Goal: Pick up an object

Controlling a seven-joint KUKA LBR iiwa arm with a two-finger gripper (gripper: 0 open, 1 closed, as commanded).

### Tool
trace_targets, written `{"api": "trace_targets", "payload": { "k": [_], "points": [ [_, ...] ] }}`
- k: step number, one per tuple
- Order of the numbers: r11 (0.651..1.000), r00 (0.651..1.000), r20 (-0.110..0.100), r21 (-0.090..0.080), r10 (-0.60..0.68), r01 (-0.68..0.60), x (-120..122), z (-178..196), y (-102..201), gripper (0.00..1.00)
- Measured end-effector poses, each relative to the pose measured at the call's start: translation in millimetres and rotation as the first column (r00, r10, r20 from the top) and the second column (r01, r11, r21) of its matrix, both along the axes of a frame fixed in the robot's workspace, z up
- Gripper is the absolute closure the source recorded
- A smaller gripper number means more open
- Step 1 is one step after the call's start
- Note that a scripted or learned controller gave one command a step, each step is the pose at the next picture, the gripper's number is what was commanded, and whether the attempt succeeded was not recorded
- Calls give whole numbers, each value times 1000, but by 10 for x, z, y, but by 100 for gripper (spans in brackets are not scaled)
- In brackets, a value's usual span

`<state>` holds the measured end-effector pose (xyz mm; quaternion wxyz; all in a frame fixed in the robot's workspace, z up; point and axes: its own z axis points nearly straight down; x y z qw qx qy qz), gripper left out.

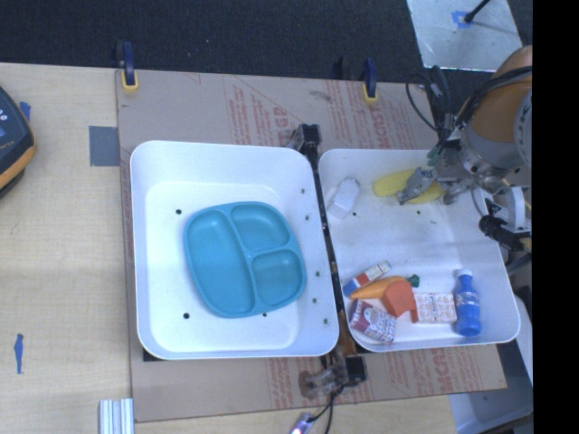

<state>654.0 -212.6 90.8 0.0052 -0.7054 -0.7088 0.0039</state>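
Camera view puts my gripper (423,191) low over the yellow banana-shaped object (394,183) in the right white bin (362,163), touching it. I cannot tell its state. My arm reaches in from the right.

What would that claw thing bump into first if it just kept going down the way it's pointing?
Most likely the yellow object at the far side of the right bin. The gripper points down right at its edge, seemingly close above or touching it; depth is hard to judge from this slanted view.

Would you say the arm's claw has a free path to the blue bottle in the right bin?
Probably yes. The blue bottle lies uncovered near the right bin's front corner, with bare floor between it and the claw above the yellow object.
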Motion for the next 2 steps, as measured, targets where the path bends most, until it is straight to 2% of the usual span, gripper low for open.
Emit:
{"api": "trace_targets", "payload": {
  "k": [1,2],
  "points": [
    [1000,1000,10,-3,-1,1,-758,603,30,0],
    [1000,1000,-3,0,1,-1,-7,-10,243,0]
  ]
}}
